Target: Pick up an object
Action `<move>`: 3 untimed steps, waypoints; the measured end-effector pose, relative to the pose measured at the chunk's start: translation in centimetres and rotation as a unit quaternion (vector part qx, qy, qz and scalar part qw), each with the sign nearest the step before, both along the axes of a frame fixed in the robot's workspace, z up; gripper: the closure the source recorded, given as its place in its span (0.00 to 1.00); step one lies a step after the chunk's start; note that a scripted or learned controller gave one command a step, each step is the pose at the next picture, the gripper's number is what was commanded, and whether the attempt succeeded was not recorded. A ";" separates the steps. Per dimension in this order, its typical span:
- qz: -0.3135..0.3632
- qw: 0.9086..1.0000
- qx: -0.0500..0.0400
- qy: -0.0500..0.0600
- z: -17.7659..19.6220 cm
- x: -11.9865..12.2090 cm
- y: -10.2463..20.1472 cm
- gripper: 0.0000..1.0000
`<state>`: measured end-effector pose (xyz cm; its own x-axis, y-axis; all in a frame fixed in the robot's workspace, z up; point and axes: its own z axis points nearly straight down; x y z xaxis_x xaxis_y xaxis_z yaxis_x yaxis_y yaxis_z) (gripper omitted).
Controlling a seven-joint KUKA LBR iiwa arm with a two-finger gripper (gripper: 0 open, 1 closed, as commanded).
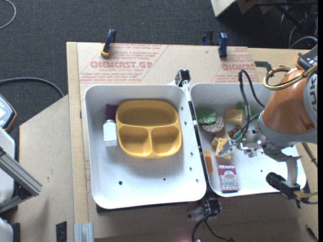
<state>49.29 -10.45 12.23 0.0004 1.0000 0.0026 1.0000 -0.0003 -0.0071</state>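
Tray (148, 127), yellow, in left bin (96, 150); small packets in right bin (262, 185); hand (233, 144) state unclear.

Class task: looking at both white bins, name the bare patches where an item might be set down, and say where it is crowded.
Left bin: bare floor below the yellow tray, toward the near rim. Right bin: bare strip right of the red packet. Crowded: its upper left, around the hand.
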 end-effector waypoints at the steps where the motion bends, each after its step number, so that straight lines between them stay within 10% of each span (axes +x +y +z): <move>1: 0.000 1.000 0.000 -0.001 -4.0 -0.1 0.1 0.00; 2: -0.001 1.000 -0.001 -0.004 -2.7 0.0 0.0 1.00; 3: 0.001 1.000 -0.002 -0.006 2.3 -0.5 0.9 1.00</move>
<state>48.83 -9.59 14.50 -0.0011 1.0000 -0.0017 1.0000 0.0011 0.0051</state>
